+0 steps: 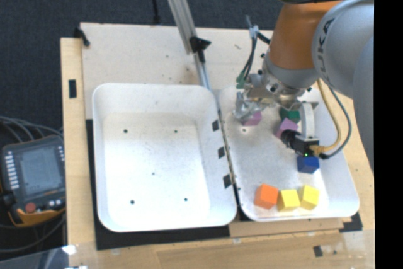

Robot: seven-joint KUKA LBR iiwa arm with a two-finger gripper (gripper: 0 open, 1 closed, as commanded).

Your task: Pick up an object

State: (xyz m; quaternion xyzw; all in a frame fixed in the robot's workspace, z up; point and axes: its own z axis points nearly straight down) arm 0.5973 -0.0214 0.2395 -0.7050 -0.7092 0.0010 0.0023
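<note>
**Two bins, one arm low over the right one**

Two white bins sit side by side on the desk [126,53]; the left bin [157,154] has bare floor, and the right bin [264,160] carries every block. The grey arm [334,34] reaches in from the right, its orange band above the wrist, and the jaws [247,108] hang low near the upper left of the right bin. Whether they are apart or together I cannot tell, since the wrist covers them from above.

Just under them lies a pink block [253,117], touching or nearly so. A second pink block [286,128] and a green block [290,115] lie just beside it to the right, a blue block [308,164] lower down, and an orange block [266,196] and two yellow blocks [299,198] along the front edge.

By my reading the step in hand is the descent onto the nearest pink block. The next move calls for closing squarely on it, then lifting straight up; a miss looks possible.
</note>
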